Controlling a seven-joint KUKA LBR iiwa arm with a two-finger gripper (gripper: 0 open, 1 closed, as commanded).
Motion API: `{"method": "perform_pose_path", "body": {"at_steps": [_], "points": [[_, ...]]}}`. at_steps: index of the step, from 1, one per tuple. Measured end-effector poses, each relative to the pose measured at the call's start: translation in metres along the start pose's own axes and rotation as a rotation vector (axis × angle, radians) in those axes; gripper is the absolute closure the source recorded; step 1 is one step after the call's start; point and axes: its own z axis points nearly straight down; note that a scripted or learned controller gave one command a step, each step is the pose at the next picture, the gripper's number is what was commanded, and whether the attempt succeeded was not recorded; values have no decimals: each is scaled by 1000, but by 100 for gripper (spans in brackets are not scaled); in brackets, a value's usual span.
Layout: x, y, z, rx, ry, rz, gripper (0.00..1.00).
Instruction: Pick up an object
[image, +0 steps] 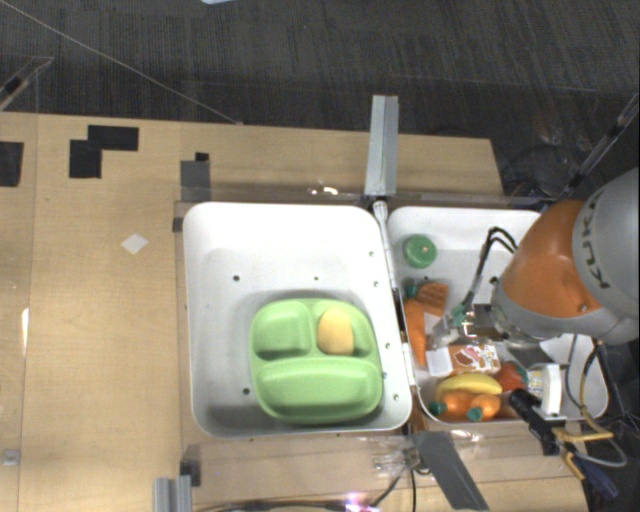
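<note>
The right bin (455, 228) holds a pile of toy foods. A green round piece (418, 250) lies at its back left, with a ridged orange piece (432, 296) and a long orange carrot (414, 332) along the left wall. A yellow banana (470, 384), an orange fruit (456, 404) and a red-brown packet (474, 357) crowd the front. My gripper (456, 324) hangs low over the middle of this pile, just right of the carrot and above the packet. The orange-banded arm (550, 275) hides the bin's right half.
The left bin (220, 260) bears a green divided tray (315, 385) with a yellow egg-shaped thing (336, 330) in its upper right compartment. A metal divider post (381, 145) stands between the bins at the back. Cables (585, 445) trail at the front right.
</note>
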Motion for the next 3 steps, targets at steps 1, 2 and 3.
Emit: {"method": "perform_pose_path", "body": {"at_steps": [1, 2, 3], "points": [[-8, -1, 0, 5, 9, -85, 0], [-4, 48, -11, 34, 13, -310, 0], [-15, 136, 12, 31, 11, -290, 0]]}}
